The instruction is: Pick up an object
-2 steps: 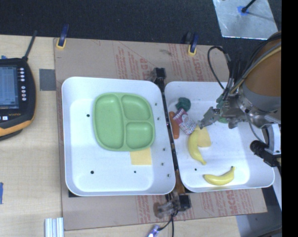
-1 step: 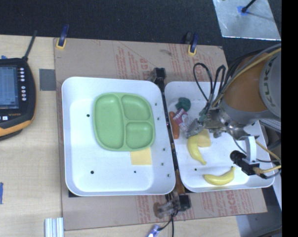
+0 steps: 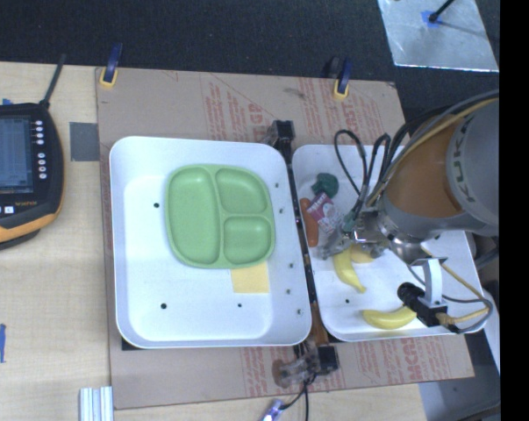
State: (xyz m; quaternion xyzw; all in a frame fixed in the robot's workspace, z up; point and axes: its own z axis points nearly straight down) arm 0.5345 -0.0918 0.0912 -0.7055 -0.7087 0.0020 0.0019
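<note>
Bananas catch our eye in the right bin (image 3: 334, 327): one banana (image 3: 348, 270) lies just under the gripper (image 3: 345, 235), a second banana (image 3: 389, 318) lies near the front wall, and a carrot (image 3: 310, 226) and a dark green piece (image 3: 325, 183) sit at the left side. We cannot tell the state of the claw, since the wrist and cables hide it. In the left bin (image 3: 141, 314) we see a green divided plate (image 3: 219, 215) touching a yellow square (image 3: 250, 279).

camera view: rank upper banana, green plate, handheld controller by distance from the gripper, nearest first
The gripper is low in the right bin, near its left wall.
1. Upper banana: right bin, just below the gripper.
2. Green plate: left bin, across the divide.
3. Handheld controller: on the bench at the far left, outside both bins.
</note>
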